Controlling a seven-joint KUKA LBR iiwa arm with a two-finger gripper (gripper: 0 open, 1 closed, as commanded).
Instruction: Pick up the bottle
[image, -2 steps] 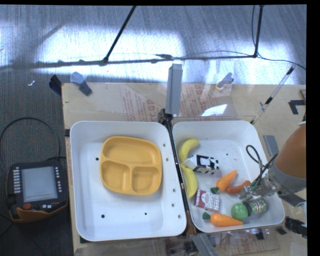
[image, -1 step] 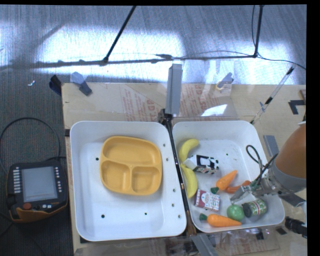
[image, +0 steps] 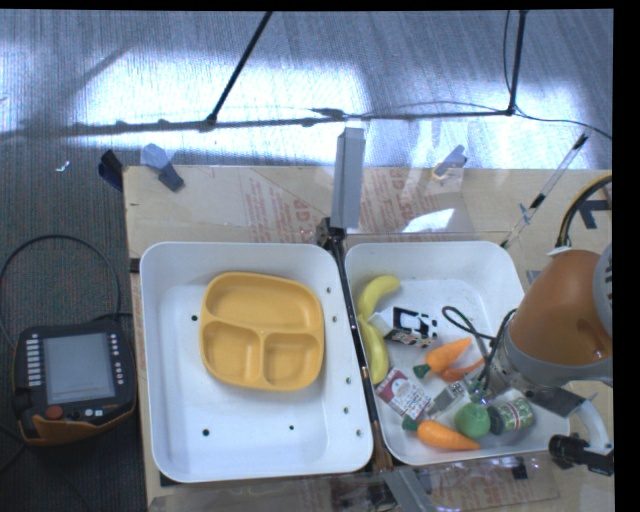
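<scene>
Two shallow white bins are seen side by side on the bench. The arm (image: 560, 320), grey with an orange band, is reached in from the right over the right bin (image: 500, 262), and its gripper (image: 492, 388) is lowered among the clutter near that bin's front right part. Whether it is open or closed cannot be told, since the wrist hides it from above.

Just beyond the gripper toward the front edge, a small bottle (image: 515, 415) with a green and red label is seen lying on its side, very close to or touching the gripper. Immediately to the bottle's left a green round object (image: 474, 420) is found, and an orange carrot (image: 447, 435) lies beside that. Two more carrots (image: 448, 354) are placed to the gripper's left, slightly farther back. A red and white packet (image: 404, 394) lies further left, two bananas (image: 375, 318) beyond it along the bin's left wall, and a black and white toy (image: 414, 323) behind the carrots.

Well apart from the gripper, a yellow divided plate (image: 264, 330) is held in the left bin (image: 170, 420).
</scene>
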